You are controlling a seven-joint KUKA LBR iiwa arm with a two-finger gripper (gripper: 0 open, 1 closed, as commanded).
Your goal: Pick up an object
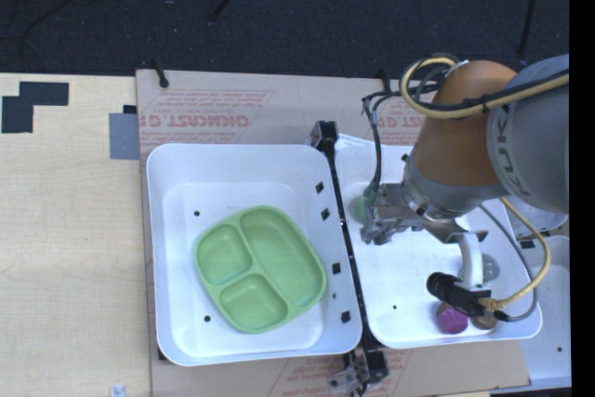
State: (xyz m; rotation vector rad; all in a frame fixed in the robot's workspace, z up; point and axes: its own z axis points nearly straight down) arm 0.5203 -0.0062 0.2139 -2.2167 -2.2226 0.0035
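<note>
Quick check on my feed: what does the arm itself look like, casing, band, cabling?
The arm has a smooth grey casing with dark lettering, partly cut off. Below it sits a rounded orange band. A yellowish cable loops over the band, and a thin black cable hangs beside it. The wrist hardware is bare grey metal.

Single fixed camera mounted above the bench (74, 228), angled down (slight slant); both white bins (177, 172) framed at mid range.

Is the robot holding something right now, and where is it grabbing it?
It cannot be told. The gripper is down in the right bin, mostly hidden beneath the arm's wrist. The purple object lies apart, ungrabbed.
</note>
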